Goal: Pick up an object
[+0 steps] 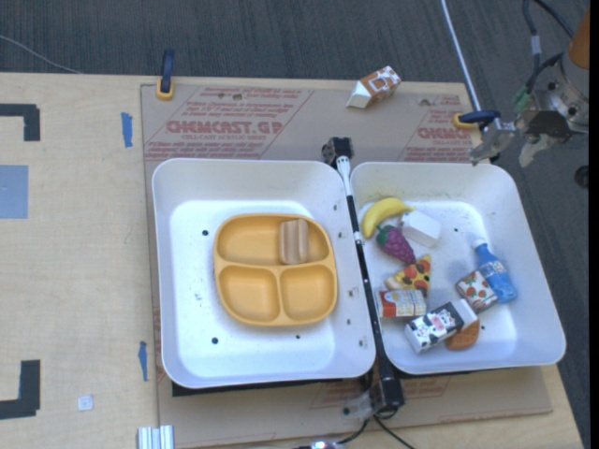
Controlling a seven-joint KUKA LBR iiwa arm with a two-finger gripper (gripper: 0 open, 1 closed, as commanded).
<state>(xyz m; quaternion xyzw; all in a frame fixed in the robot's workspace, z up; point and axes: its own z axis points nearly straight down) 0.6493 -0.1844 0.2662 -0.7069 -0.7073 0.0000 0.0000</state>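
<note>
Hovering past the far right corner of the right bin point(538, 251), the gripper point(510, 143) has its two fingers spread apart with nothing between them, and it sits well apart from anything it could pick. Every candidate lies in that right bin: a banana point(381, 215) near the dividing wall, a white block point(422, 228) just beside it, a bunch of purple grapes point(397, 244), a small orange-and-yellow toy point(413, 274), a blue bottle point(495, 273), and three little cartons point(438, 326) crowded toward the near side.

Crowding is the main risk — the cartons and the toy appear to touch or overlap, so fingers coming down there could land on two things at once, or push one aside and close on air. A brown disc point(465, 336) lies partly under one carton (what it is I cannot tell), which could tip that carton as it is gripped. The banana lies close to the bin wall, so one finger may strike the rim instead of sliding beside it. The bottle looks round and smooth — likely to roll or squirt out if pinched off-centre.

The left bin point(187, 288) holds a yellow divided plate point(271, 293) with a sausage point(294, 241) in one compartment.
</note>
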